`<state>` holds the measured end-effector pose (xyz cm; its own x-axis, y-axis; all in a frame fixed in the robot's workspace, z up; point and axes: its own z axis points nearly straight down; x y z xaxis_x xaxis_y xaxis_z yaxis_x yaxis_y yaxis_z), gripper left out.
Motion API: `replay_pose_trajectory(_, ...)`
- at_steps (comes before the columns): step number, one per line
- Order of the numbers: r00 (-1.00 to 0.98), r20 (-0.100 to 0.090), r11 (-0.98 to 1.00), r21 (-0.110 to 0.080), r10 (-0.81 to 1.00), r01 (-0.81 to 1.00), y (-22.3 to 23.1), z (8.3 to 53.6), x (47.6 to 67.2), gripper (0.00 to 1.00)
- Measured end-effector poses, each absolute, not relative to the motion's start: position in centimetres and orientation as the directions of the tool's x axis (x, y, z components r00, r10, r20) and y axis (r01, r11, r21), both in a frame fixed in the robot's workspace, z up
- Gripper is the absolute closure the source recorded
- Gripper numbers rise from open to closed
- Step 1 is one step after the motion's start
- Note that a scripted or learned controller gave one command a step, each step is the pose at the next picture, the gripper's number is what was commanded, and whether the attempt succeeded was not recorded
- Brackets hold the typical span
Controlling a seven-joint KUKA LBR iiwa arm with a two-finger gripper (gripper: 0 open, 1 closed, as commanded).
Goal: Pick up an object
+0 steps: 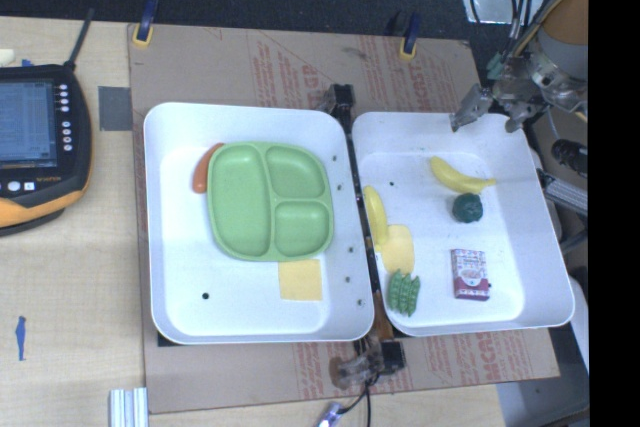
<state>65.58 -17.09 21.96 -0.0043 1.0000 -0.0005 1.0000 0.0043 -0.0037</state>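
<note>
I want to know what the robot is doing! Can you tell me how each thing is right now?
gripper: open, holding nothing, above the right bin's far rim
banana: lying flat in the right bin
green ball: resting near the banana
red packet: lying flat
green tray: right side up in the left bin
yellow square: flat, beside the tray

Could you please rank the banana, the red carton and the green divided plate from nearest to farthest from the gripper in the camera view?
From the gripper:
1. Banana, top of the right bin.
2. Red carton, lower in the right bin.
3. Green divided plate, in the left bin.
</note>
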Motion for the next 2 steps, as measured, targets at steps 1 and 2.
replay_pose_trajectory(1,-0.005,-0.001,0.005,-0.006,1.000,1.000,-19.3,13.1,63.1,0.00)
replay_pose_trajectory(2,-0.004,0.000,0.004,-0.005,1.000,1.000,-16.9,9.1,59.6,0.00)
